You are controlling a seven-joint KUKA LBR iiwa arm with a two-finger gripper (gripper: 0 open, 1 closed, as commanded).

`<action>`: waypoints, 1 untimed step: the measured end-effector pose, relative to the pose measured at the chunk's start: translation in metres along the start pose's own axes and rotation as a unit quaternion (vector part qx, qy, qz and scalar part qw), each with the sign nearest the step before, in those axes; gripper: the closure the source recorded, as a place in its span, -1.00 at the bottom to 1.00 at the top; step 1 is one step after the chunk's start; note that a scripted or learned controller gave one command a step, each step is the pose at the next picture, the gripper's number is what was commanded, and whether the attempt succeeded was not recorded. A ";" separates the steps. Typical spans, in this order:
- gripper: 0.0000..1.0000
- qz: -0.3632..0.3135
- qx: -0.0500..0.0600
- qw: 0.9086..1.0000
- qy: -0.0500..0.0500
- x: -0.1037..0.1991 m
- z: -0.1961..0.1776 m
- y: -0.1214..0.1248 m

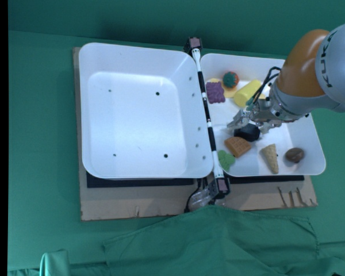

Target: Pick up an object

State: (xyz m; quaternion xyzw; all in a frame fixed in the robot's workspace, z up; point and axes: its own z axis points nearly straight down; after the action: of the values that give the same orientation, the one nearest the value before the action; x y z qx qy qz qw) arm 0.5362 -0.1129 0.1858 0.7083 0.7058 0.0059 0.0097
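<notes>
My gripper [243, 121] hangs low over the middle of the right bin [310, 132], and the arm reaches in from the right. Just below it lies a black lump [248, 133]; whether they touch cannot be made out. An orange waffle piece [238, 146] and a green piece [225, 158] lie in front of it. Behind it are a yellow cylinder [247, 92], a purple grape bunch [215, 91] and a red-and-green ball [230, 79]. A tan cone [269, 157] and a brown lump [294, 154] lie at the front right.
The left bin [95, 62] stands beside the right one, with a black-and-white divider rail [206, 105] between them. Both rest on a cardboard sheet [132, 209] on the green bench. Green cloth [218, 240] lies at the front.
</notes>
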 end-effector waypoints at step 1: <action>-1.00 -0.002 0.004 1.000 0.000 0.014 0.003 0.086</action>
State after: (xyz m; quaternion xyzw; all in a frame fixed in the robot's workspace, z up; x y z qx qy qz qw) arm 0.6221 -0.0996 0.1846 0.7069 0.7073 0.0035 0.0070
